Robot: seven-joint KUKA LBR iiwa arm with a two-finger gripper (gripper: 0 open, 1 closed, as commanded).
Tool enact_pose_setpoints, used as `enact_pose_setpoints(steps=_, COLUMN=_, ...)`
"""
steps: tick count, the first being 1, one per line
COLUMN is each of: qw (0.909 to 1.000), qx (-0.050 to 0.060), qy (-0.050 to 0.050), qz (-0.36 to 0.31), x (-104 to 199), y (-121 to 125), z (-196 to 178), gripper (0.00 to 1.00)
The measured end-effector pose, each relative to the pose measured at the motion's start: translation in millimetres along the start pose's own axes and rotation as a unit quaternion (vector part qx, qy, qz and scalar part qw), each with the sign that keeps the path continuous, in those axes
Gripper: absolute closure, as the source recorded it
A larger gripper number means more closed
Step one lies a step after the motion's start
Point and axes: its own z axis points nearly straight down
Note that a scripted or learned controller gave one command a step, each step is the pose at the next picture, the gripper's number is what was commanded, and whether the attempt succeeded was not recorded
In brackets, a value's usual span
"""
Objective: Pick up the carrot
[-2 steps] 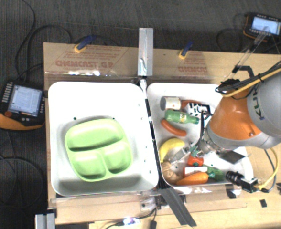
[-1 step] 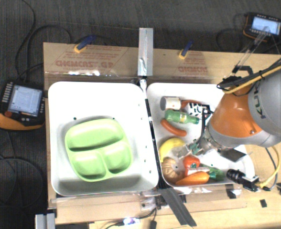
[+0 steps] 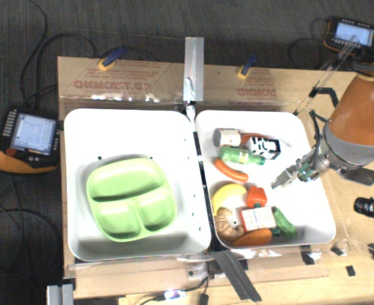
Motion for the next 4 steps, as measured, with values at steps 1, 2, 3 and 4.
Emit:
enact_pose_setpoints(steps=1, qw=0.9916, qx=-0.003, qy=-0.001, qz=0.13, x=18.3, y=26.2, z=152.7, gripper=1.0)
enact_pose_setpoints(steps=2, qw=0.9428, qx=0.002, qy=-0.001, qz=0.333, x=44.9, y=20.1, z=61.9, gripper=1.0)
enact_pose_setpoints(steps=3, qw=0.875, qx=0.003, qy=-0.001, qz=0.484, x=72.2, y=32.9, z=62.2, gripper=1.0)
enact_pose_setpoints(steps=4, qw=0.822, qx=0.003, qy=-0.002, qz=0.569, x=158.0, y=73.8, z=62.3, gripper=1.0)
